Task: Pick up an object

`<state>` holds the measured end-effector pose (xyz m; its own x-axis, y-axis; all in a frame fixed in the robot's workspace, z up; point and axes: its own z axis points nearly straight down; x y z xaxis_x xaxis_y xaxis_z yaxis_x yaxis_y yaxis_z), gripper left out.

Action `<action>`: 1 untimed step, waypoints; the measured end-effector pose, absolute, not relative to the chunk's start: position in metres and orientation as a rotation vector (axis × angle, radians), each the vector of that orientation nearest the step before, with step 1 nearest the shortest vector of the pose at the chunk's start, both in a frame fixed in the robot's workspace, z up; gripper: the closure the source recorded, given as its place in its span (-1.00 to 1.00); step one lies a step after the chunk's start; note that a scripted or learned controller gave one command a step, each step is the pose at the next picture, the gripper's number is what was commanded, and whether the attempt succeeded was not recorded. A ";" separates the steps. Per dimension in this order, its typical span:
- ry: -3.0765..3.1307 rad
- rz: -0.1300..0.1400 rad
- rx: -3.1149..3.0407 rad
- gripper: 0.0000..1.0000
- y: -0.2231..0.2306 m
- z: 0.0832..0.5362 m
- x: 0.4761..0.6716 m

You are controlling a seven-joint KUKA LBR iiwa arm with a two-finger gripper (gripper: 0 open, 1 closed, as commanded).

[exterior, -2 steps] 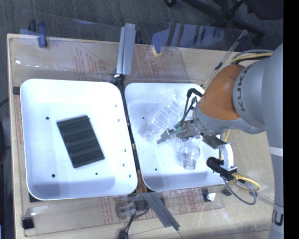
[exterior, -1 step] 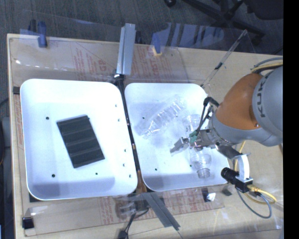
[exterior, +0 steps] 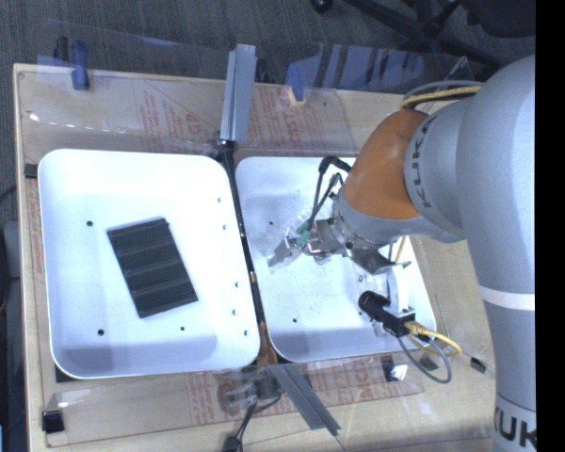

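A dark ribbed rectangular pad (exterior: 152, 266) lies flat in the left bin (exterior: 66, 182), slightly turned. My gripper (exterior: 297, 245) hangs over the middle of the right bin (exterior: 264, 182), below the orange band of the arm. Its metal tips blur against the white floor there. A small green-tinted bit shows near the tips, too small to tell what it is.
The grey arm body covers the right side of the right bin and the bench beyond it. Black and yellow cables (exterior: 410, 332) trail over the bin's near right corner. A grey divider bar (exterior: 237, 92) stands at the back between the bins.
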<state>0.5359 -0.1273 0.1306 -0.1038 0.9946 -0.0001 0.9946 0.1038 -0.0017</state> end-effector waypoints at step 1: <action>-2.125 0.004 -2.309 -1.00 -0.162 0.093 0.609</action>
<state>0.6088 -0.1617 0.0932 0.0825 0.9966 0.0008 0.9966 -0.0825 -0.0042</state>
